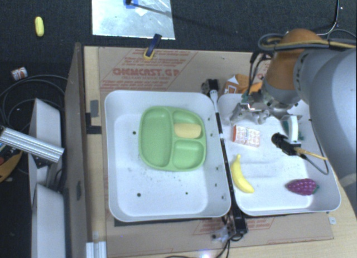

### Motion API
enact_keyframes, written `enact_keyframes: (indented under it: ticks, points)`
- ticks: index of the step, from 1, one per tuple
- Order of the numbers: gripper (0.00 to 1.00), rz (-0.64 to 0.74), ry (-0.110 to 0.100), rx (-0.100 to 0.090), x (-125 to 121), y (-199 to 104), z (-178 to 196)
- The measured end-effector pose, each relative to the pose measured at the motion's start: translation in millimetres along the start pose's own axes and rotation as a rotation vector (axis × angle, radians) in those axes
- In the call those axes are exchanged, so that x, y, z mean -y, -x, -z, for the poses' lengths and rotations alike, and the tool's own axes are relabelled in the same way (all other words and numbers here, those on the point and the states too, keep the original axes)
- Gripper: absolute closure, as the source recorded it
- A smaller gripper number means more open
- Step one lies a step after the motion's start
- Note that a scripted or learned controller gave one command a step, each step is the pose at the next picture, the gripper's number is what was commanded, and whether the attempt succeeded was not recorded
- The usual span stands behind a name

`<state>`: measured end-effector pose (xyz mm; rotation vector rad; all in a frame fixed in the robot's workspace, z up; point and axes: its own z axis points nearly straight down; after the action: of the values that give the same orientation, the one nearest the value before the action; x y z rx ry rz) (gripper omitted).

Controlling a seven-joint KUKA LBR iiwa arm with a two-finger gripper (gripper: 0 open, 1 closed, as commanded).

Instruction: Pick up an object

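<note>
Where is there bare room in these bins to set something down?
Left bin: the strip between the green plate and the near rim. Right bin: a patch between the banana and the grapes. Crowded at the far end, around the gripper and the red-and-white packet.

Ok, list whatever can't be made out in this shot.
1. Camera view: the print on the red-and-white packet is too small to read.
2. Camera view: the yellow item on the green plate is too blurred to identify.
3. Camera view: the orange thing past the right bin is partly hidden by the arm.
4. Camera view: the arm covers that bin's far right corner.
</note>
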<state>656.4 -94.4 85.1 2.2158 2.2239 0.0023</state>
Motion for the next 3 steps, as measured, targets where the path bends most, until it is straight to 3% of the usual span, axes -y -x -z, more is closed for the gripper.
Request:
enact_keyframes:
  ticks: [1, 2, 3]
  points:
    - [0.0, 0.001, -0.001, 0.0, 9.7, -8.0, -0.5]
    - [1.0, 0.002, 0.003, 0.001, 8.2, -7.6, 11.3]
    - [1.0, -0.004, 0.007, 0.001, 36.2, -0.9, 110.2]
